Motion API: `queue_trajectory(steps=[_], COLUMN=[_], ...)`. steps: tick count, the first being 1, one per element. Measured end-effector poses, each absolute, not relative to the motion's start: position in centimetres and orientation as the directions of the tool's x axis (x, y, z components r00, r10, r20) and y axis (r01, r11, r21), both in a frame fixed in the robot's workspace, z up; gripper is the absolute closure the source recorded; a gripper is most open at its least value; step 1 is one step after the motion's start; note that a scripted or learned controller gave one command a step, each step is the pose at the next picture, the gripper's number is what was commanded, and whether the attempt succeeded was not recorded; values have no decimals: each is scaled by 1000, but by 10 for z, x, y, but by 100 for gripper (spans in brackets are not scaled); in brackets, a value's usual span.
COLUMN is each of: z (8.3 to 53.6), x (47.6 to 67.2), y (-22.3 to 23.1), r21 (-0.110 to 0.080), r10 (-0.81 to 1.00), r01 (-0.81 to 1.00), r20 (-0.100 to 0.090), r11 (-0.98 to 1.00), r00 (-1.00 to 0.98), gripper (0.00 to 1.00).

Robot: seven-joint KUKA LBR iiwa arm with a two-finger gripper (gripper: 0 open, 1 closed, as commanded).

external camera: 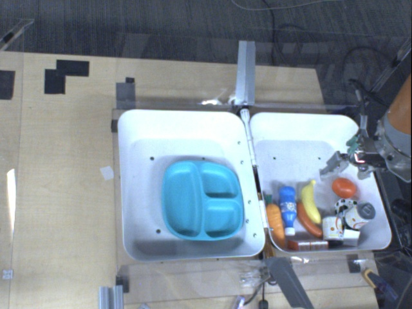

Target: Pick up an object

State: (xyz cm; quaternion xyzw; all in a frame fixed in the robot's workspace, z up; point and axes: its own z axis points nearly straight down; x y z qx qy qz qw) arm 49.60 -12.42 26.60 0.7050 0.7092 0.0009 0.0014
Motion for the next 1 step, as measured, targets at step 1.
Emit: queue_trajectory(steps=[1], z=[168], x=[488], y=[-84], r21=[3], r10=[1000], r01=[1000], r20=[0], r11=[9], r00=[-9], gripper=[0])
